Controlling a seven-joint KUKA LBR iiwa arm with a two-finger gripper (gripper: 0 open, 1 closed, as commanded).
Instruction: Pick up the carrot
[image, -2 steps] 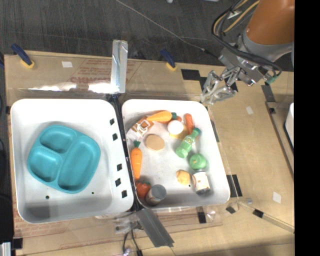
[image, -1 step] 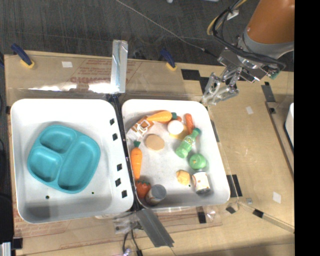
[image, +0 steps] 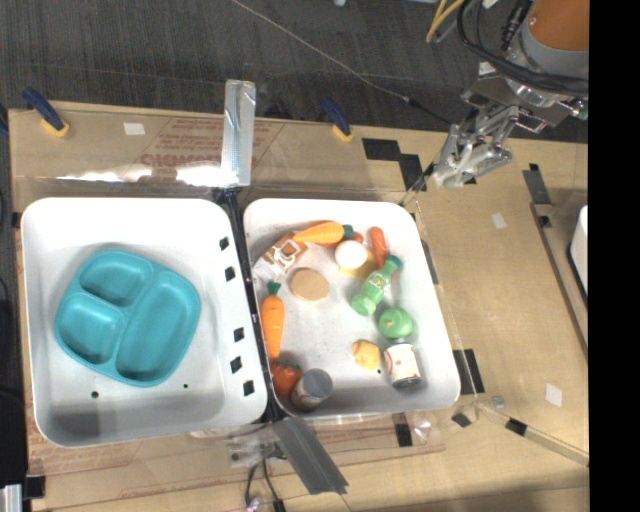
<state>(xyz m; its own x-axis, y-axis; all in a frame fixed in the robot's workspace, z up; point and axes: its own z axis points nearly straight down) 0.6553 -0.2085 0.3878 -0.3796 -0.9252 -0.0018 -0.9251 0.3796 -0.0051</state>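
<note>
Non-task clutter across two white bins

Teal divided tray (image: 125, 317) in left bin (image: 40, 230); in right bin (image: 425, 262), green bottle (image: 372, 288), green round fruit (image: 396, 323), small can (image: 403, 365), tan disc (image: 309, 286).

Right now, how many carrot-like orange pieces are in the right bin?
3. One carrot lies along the bin's left wall, a second carrot lies near the back wall, and a third, smaller carrot sits right of it. More may hide under clutter.
</note>
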